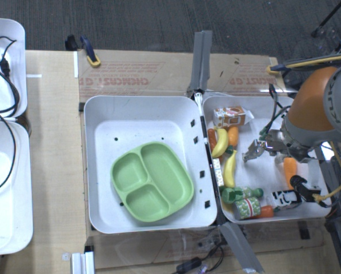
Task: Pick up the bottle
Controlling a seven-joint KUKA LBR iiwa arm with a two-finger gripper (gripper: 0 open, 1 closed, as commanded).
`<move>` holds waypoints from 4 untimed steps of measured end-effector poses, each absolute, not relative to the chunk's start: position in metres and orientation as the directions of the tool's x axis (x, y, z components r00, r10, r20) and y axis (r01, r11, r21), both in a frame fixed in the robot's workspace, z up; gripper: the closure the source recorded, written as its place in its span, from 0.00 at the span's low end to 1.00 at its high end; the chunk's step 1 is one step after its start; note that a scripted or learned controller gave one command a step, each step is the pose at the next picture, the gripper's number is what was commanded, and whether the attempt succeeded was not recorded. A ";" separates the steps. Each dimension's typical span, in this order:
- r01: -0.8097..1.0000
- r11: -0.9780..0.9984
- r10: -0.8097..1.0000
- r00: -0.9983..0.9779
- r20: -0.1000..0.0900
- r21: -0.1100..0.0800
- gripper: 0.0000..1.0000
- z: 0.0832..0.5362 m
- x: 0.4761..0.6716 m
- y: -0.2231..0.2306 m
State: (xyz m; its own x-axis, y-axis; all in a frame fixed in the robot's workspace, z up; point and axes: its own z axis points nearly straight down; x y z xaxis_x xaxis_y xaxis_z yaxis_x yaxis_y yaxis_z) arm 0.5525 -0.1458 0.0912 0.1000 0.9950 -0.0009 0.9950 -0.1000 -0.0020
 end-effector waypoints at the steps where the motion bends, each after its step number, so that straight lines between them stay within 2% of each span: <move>1: 0.998 0.058 0.998 -0.058 -0.007 0.005 0.00 0.093 0.519 -0.102; 2: 0.987 -0.161 0.987 0.161 0.000 -0.004 0.00 0.090 0.500 -0.114; 3: 0.963 -0.270 0.963 0.270 -0.002 -0.002 0.00 0.191 0.498 -0.089; 4: 0.986 -0.164 0.986 0.164 -0.002 -0.002 0.00 0.091 0.577 -0.115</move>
